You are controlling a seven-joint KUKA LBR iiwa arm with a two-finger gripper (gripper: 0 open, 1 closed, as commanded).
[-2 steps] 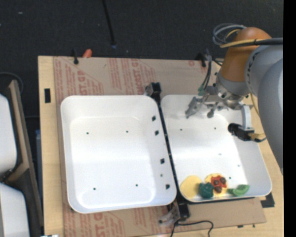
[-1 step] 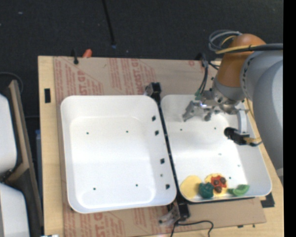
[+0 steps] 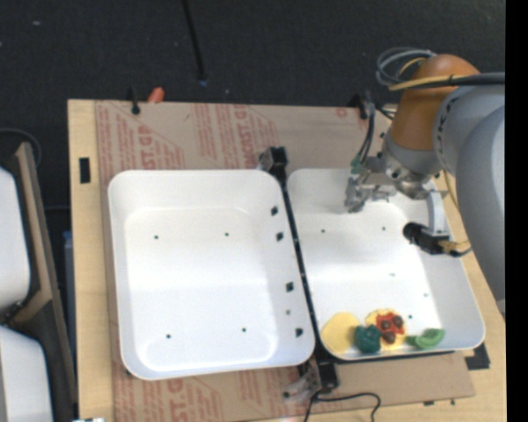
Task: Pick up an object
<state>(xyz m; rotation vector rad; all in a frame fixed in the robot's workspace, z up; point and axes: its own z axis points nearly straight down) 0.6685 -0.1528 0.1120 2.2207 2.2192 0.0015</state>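
Two bins: shallow white trays side by side on the table (image 3: pixel 202 139), their inner walls touching along a dark clipped seam.
Left bin (image 3: pixel 202 266): white floor marked by a few small dark dots.
Right bin (image 3: pixel 378 262): holds all the loose objects, gathered along its near edge.
Objects, counted: four, in one tight row at the near edge of the right bin.
First object: one pale yellow flat round piece (image 3: pixel 339 331), leftmost of the row, close to the seam between the bins.
Second object: one dark green lump (image 3: pixel 367 339), touching the yellow piece on its right side.
Third object: one red and yellow toy (image 3: pixel 388 323), just beside the dark green lump and slightly farther from the near rim.
Fourth object: one light green piece (image 3: pixel 429 338), rightmost, near the bin's near right corner, a little apart from the red and yellow toy.
Arm: one, grey with an orange band (image 3: pixel 427 104), reaching in from the right over the far right corner of the right bin.
End effector (image 3: pixel 363 196): one, low over the far end of the right bin, well apart from the row of four objects; nothing visible between its fingers, and whether they are spread or closed cannot be told at this size.
Table surface: brown board with red printing, bare behind the bins.
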